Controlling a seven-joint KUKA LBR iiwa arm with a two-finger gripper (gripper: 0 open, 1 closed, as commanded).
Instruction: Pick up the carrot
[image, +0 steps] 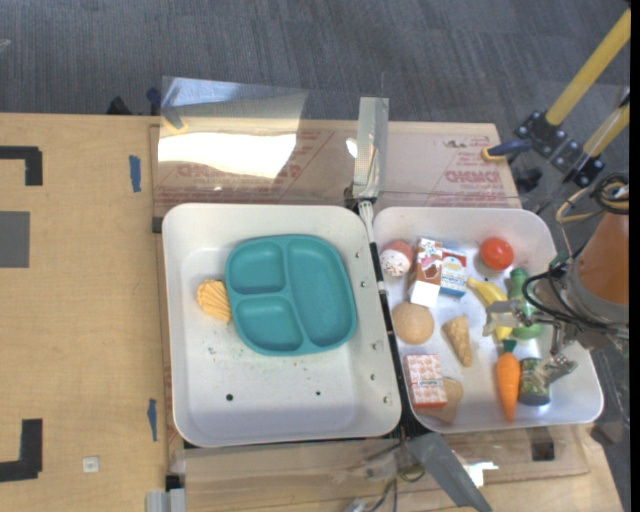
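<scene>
The grey arm's gripper (540, 345) hangs over the right white bin (585, 400), just beside the orange tapered carrot (508, 383). In the left white bin (190, 400) lies a teal divided plastic plate (290, 293).

Glossy plastic carrot (508, 384) – smooth white bins (190, 300), matt teal plate (335, 300), brown cardboard bench (80, 300).

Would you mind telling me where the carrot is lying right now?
The carrot lies in the right bin, near its front right corner, just left of the gripper and right of the ice cream cone.
</scene>
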